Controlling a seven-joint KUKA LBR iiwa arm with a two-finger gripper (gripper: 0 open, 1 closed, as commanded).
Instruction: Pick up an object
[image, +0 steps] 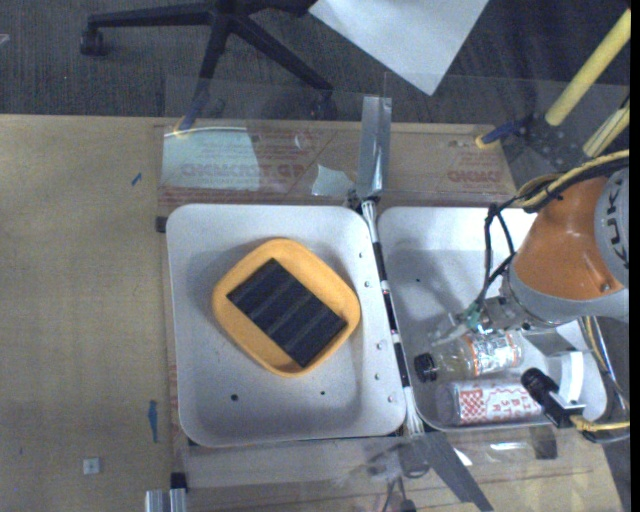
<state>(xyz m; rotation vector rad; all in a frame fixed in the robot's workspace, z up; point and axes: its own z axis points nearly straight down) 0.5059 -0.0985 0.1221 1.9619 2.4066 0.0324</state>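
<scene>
Camera view: we look down at a slant on the wooden bench (70, 300), where two shallow white bins sit side by side.
Left bin (200, 400): we see one thing in it, a yellow tray (285, 305) with rounded corners and a dark ribbed panel on top. It lies flat near the middle, turned at an angle to the bin walls.
Right bin (420, 250): we count two loose things, both in the near half.
Bottle (478, 355): clear plastic, lying on its side, with its black cap (424, 366) pointing toward the wall between the bins.
Packet (495, 402): red-and-white patterned, lying flat just beside the bottle on the near side, close to the front wall.
Arm (565, 255): grey with an orange band, reaching in from the right over the right bin.
Gripper (478, 322): low over the bottle's far side. We cannot tell if it touches the bottle.
Grip: we cannot tell whether it is released or clenched, and we see nothing lifted off the bin floor.
Task's thing: the bottle is the object nearest the gripper, resting on the floor of the right bin.
</scene>
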